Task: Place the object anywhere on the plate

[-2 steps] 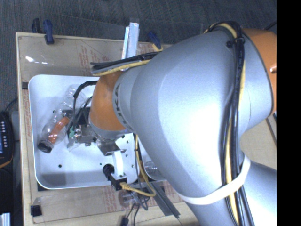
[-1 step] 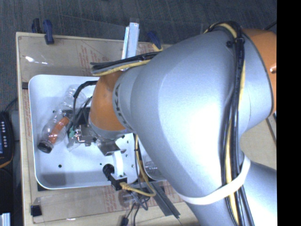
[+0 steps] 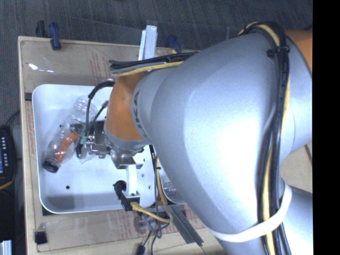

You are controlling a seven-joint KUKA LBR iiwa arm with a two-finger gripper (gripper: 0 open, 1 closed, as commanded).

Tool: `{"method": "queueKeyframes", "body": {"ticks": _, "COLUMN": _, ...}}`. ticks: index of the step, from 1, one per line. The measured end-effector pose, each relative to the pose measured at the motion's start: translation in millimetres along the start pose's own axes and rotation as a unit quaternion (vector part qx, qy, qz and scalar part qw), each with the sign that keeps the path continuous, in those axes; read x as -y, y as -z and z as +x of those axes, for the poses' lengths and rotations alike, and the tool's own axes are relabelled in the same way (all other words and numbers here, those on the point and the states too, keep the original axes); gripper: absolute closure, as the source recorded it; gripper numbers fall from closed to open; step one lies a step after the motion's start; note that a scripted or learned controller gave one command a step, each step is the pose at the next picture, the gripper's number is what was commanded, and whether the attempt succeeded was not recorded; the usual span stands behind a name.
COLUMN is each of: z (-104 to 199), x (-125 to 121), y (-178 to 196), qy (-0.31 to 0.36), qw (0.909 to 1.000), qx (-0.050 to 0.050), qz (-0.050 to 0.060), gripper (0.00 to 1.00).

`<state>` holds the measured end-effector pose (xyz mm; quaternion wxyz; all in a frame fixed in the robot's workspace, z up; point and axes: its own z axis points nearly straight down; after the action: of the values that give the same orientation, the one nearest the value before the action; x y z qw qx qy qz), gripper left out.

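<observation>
A clear plastic bottle (image 3: 60,146) with an orange label and a black cap lies in the left white bin (image 3: 53,195), near its left wall. Crumpled clear plastic (image 3: 82,109) lies just above and right of the bottle. My gripper (image 3: 85,142) reaches in from the right and sits right beside the bottle's upper end, low over the bin. The grey arm with its orange band (image 3: 119,110) covers the wrist and most of the scene behind it. The fingertips are hidden among the dark gripper parts and the plastic.
The arm's large grey body (image 3: 223,132) hides the right bin, of which a small rim part (image 3: 170,193) shows. Cables (image 3: 146,211) hang below the wrist. Blue clamps (image 3: 53,33) hold the bench's far edge. The bin's lower floor (image 3: 79,190) is bare white.
</observation>
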<state>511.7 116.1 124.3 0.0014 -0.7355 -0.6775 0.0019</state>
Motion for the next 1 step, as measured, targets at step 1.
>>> {"method": "queueKeyframes", "body": {"ticks": 1, "z": 0.0, "x": 0.0, "y": 0.0, "qy": 0.000, "qw": 1.0000, "qx": 0.000, "qz": 0.000, "gripper": 0.00}}
